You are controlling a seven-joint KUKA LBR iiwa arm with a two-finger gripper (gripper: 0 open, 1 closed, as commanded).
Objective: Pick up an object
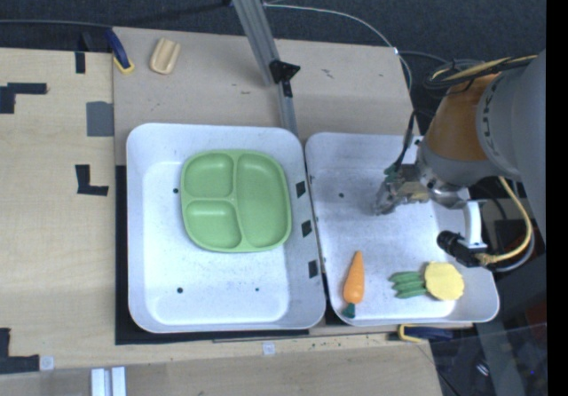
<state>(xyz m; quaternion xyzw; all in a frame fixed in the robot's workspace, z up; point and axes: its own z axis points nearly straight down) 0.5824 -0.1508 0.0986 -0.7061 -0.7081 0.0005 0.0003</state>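
The bench (53, 208) carries two shallow white bins side by side, and the left bin (151, 297) holds a green divided plate (236, 200) with three compartments, lying flat in its upper middle. The right bin (355, 163) is where the pickable pieces sit, and all of them lie along its lower edge: a yellow and green toy vegetable, probably a corn cob with its leaves (432, 281), near the lower right corner, and a small orange toy carrot (354, 276) just to its left, close to the wall shared with the other bin. The grey arm with its orange band (457, 128) reaches in from the right and puts the gripper (388, 199) low over the upper middle of the right bin, above bare white floor. At this slant I cannot tell whether the claw is wide or narrow, and nothing is visible in it. It is well apart from both the carrot and the corn, which rest untouched on the bin floor. So, judged from this, the task is barely begun: the arm is over the correct bin, but no object has been grasped or lifted, and everything that counts, moving to a piece, closing on it and raising it, is left to do.
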